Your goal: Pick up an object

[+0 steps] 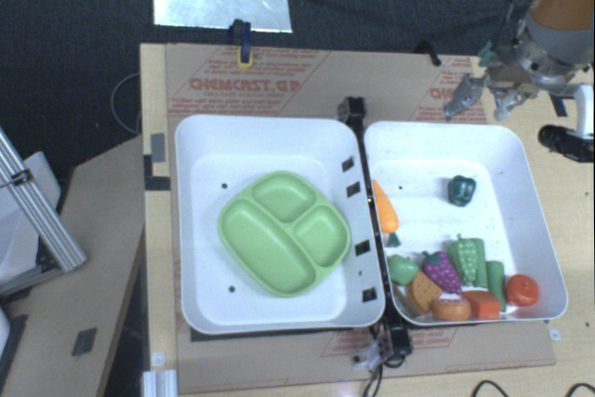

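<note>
Filling right bin [521, 153]: toy food [456, 279].

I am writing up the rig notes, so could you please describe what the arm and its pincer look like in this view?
The grey arm with an orange band enters at the upper right. The orange section is broad and rounded, above a paler grey wrist collar. Below it sits the metallic grey two-finger pincer, with slim, light-coloured fingers. Thin dark cables run alongside the wrist. No printed markings are legible.

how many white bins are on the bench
2. The left white bin holds a green divided plate. The right white bin holds toy food, mostly piled at its near edge.
</note>
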### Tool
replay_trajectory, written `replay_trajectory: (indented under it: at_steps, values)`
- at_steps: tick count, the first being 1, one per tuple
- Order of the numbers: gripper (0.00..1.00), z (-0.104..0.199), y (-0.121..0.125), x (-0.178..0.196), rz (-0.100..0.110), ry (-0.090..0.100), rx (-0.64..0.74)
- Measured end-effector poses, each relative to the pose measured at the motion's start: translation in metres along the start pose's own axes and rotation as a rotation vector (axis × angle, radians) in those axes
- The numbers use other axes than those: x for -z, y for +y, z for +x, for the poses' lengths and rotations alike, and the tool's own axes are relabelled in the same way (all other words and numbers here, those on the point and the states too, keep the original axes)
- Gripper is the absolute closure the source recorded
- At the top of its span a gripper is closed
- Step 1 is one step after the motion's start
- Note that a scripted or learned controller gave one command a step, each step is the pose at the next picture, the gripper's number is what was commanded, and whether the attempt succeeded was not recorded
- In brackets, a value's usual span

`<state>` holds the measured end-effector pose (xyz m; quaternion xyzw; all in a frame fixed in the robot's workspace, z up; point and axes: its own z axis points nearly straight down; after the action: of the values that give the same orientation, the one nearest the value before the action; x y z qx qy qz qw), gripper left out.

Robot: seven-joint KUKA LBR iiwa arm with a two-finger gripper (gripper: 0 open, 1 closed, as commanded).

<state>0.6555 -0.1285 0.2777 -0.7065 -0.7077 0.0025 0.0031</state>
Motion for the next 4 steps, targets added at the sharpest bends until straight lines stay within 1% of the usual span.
replay_trajectory:
  at_steps: [1, 2, 3, 4]
  values:
    - [0.00, 0.000, 0.002, 0.006, -0.010, -0.001, 0.002]
    - [0.00, 0.007, 0.003, -0.054, -0.005, 0.000, 0.003]
    - [0.00, 0.001, 0.007, -0.099, -0.006, -0.001, 0.000]
    - [0.00, 0.004, 0.012, -0.142, -0.006, -0.001, 0.003]
